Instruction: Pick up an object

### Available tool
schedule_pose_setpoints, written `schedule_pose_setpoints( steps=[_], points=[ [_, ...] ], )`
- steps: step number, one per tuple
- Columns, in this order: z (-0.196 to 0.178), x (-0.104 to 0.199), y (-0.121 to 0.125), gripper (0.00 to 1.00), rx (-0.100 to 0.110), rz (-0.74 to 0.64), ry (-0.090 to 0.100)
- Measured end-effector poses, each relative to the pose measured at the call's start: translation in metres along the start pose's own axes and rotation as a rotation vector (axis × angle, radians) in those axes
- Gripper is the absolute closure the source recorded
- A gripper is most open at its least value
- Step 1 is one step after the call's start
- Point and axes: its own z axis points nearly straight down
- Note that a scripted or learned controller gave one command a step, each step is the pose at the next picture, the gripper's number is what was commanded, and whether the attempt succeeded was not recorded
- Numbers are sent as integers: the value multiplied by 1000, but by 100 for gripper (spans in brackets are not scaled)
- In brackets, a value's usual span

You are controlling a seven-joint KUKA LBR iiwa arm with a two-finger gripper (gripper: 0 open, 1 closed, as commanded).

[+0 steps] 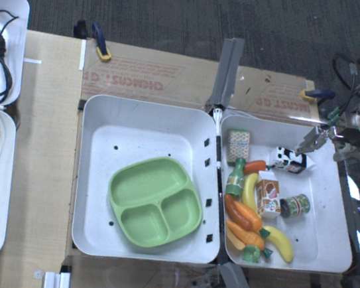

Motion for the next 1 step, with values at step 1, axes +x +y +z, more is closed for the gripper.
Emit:
schedule_pose_setpoints(
  steps=[1],
  points=[
    [141,13,-74,0,1,-64,1]
  ],
)
